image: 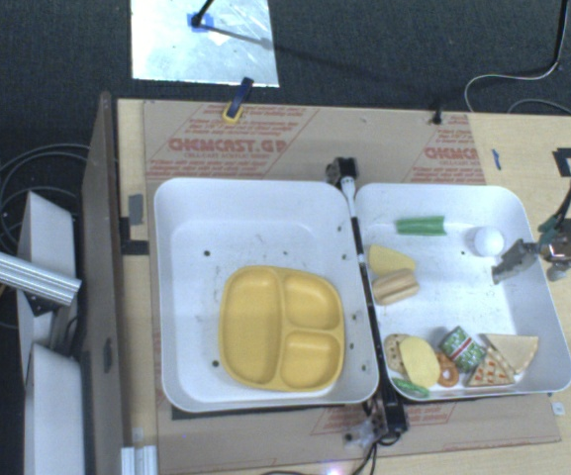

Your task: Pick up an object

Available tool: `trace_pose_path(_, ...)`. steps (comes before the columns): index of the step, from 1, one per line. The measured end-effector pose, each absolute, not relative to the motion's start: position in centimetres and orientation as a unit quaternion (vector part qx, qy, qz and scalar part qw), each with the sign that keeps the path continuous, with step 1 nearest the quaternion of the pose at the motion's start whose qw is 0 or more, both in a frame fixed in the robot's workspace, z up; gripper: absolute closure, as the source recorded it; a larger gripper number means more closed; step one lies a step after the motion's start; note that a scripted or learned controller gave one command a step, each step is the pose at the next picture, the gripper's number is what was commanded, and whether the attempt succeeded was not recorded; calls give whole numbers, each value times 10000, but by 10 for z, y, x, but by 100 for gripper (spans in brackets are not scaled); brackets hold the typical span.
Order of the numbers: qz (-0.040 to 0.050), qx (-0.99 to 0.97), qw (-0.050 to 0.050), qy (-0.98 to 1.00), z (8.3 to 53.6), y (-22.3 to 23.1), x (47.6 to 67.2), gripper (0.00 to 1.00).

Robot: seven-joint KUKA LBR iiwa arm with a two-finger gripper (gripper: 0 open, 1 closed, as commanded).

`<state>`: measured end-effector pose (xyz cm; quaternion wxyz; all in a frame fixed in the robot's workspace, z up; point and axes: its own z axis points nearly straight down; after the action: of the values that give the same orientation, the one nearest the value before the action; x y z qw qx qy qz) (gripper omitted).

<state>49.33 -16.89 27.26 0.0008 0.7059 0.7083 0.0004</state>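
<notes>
The right bin (pixel 523 206) holds several toy foods. A green stick (pixel 420 226) lies near its back wall and a white ball (pixel 486 239) sits to the right of it. A yellow wedge (pixel 391 260) rests against a tan bread piece (pixel 396 286) by the left wall. Along the front lie a yellow-and-orange food cluster (pixel 416 361), a small green-and-white carton (pixel 458 345) and a pizza slice (pixel 508 356). My gripper (pixel 515 260) reaches in over the bin's right wall, just right of and below the white ball, with nothing seen in it.
The left bin (pixel 196 216) carries a yellow divided plate (pixel 283 327). A black divider clamp (pixel 343 173) sits between the bins at the back. Cables lie on the dark floor at the left and upper right, and a silver sheet (pixel 204 26) lies beyond the bench.
</notes>
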Motion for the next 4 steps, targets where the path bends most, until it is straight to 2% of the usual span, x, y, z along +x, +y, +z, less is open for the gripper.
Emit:
trace_pose_path(1,-6,7043,-23,7099,190,-138,521,0)
trace_pose_path(2,4,7042,-4,7100,129,-114,580,0)
trace_pose_path(3,27,7041,33,7101,84,-102,658,0)
trace_pose_path(4,4,7079,12,7063,86,-156,669,0)
